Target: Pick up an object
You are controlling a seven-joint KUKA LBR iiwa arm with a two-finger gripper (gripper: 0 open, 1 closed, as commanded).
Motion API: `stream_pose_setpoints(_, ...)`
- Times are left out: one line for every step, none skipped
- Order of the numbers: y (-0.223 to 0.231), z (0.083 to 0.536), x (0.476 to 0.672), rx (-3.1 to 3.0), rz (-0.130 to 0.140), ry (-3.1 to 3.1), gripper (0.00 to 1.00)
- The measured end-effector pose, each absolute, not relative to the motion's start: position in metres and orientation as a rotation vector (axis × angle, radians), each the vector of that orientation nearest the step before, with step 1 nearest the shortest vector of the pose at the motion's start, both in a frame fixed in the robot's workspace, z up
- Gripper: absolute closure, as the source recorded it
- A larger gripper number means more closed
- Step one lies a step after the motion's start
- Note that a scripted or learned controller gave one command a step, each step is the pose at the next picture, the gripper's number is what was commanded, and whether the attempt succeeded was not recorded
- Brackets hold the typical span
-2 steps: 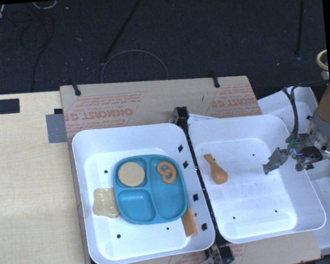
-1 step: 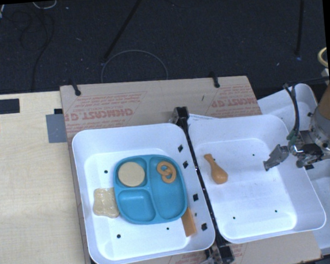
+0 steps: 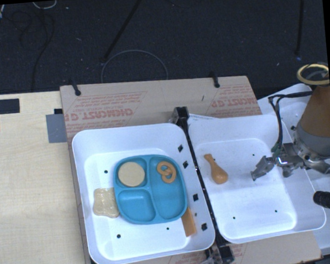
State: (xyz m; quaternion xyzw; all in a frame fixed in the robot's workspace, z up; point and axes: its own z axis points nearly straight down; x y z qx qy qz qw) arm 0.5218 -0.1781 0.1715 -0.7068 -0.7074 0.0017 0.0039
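Note:
A tan, drumstick-shaped toy point(image 3: 217, 169) lies in the right bin point(image 3: 261, 224), left of centre. My gripper point(image 3: 259, 168) hovers over the same bin's right half, a short way right of the toy and apart from it. It looks open, with nothing between its fingers. The left bin point(image 3: 91, 147) holds a blue divided plate point(image 3: 151, 202) bearing a round tan biscuit point(image 3: 131, 173) and a pretzel point(image 3: 167, 172). A pale bread slice point(image 3: 105, 203) rests against the plate's left side. A brown stick point(image 3: 188, 222) lies by the plate's lower right corner.
A black divider point(image 3: 195, 178) runs between the two bins. Both stand on a cardboard sheet point(image 3: 150, 104). The arm's grey body point(image 3: 318, 125) fills the right edge, with cables beside it. The right bin's floor in front of and behind the toy is bare.

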Motion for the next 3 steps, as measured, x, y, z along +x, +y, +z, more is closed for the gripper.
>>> stream_pose_setpoints(-0.167,0.114,0.520,-2.217,0.005,-2.214,0.00)
stream_pose_setpoints(-0.166,0.087,0.520,-2.221,0.003,-2.217,0.00)
stream_pose_setpoints(-0.167,0.099,0.521,-2.228,0.000,-2.213,1.00)
